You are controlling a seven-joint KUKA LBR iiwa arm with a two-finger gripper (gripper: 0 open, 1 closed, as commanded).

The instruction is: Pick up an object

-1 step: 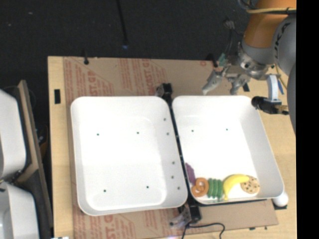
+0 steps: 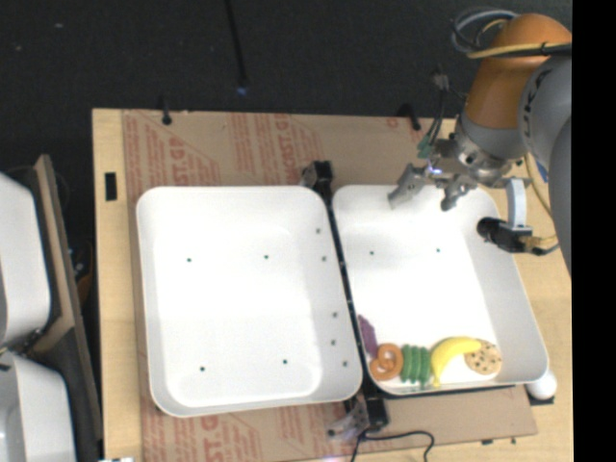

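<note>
Down at the near wall of the right bin [image 2: 500,287], the toys sit bunched in a row: orange ring [image 2: 387,362], green ridged piece [image 2: 417,364], banana [image 2: 454,350], cookie [image 2: 482,359], likely slid there. Tight against the rim, awkward to grab. Open floor beyond. Farther back, the gripper [image 2: 429,191] hovers at the far edge, fingers spread, holding nothing.
</note>
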